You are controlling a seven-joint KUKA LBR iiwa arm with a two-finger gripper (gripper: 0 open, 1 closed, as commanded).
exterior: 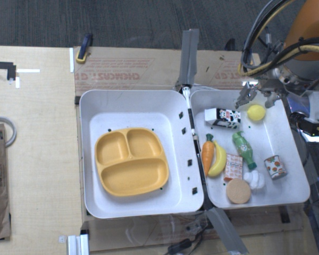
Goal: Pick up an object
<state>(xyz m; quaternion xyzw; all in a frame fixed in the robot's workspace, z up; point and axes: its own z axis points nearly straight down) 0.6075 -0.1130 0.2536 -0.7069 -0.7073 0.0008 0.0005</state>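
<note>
Looked like the approach step: the claw (248,95) hung beside the lemon (256,112), holding nothing I could see. Couldn't tell how open it was; next it needed to drop squarely over the lemon.

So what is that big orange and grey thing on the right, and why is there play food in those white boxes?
That is a robot arm. The picture comes from one camera fixed above the bench, looking down at a slant, and the arm reaches in from the right. Its grasping part, the end effector, is above the far edge of the right bin, near a yellow lemon. I see nothing held in it. That bin also holds a carrot, a banana, a green bottle, a small milk carton, a can and a round cookie. The left bin holds a yellow divided plate. The robot's job is to pick up one object.
</note>
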